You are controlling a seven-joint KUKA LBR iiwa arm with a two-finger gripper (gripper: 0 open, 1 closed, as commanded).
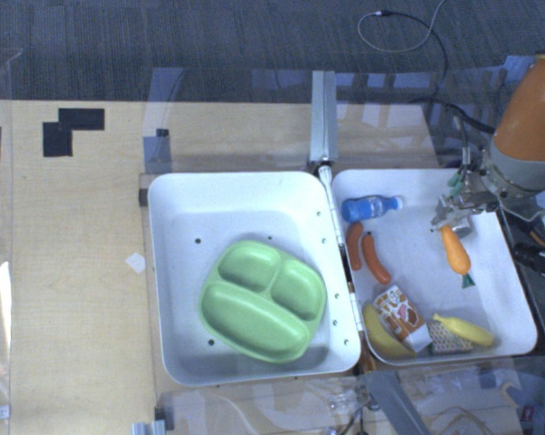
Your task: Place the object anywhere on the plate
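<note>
The carrot [455,252], orange with a small green tip at its lower end, lies in the right bin [521,323], toward that bin's upper right part, its length running roughly up and down the view with the green tip pointing toward the bin's near edge. The gripper [456,215] sits right at the carrot's upper end, touching or nearly touching it; whether the carrot sits between the metal fingers cannot be made out, and whether the tool is spread or closed cannot be told from this angle. Above and to the right of the gripper rises the arm's orange band [527,111], entering from the right side. Left of the carrot, well apart from it, two reddish sausages [375,257] lie side by side near the divider between the bins, and above them a blue bottle [369,207] lies on its side near the bin's far wall. Along the near wall of the same bin lie a small printed carton [399,313], a banana [382,335] partly under it, and a second yellow piece [462,329] beside a grey patterned item [447,343]. The green plate [263,300], divided into three compartments, rests in the left bin [178,225], slightly toward its near side, with nothing on it.
</note>
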